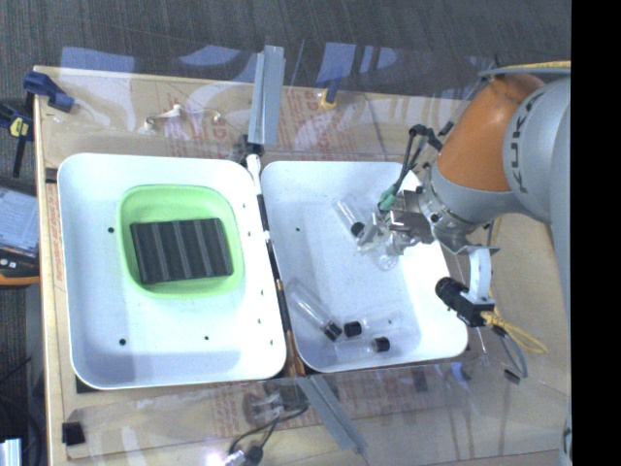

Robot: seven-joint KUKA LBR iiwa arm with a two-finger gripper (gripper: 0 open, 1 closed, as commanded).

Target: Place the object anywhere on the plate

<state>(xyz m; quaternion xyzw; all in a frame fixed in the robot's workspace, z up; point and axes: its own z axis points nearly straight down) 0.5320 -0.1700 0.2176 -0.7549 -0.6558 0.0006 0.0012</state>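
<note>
Camera view | arm (505,153) bent low over right bin (320,202)

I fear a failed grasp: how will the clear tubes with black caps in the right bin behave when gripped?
The clear tubes look smooth and round, so probably slippery and apt to roll. They seem thin and light, likely skidding across the right bin if nudged.

Green plate (178,205): lying flat in left bin, toward its 12 o'clock half, carrying a dark ribbed insert. Clear tubes with black caps (335,324): lying scattered along right bin's 6 o'clock edge.
</note>
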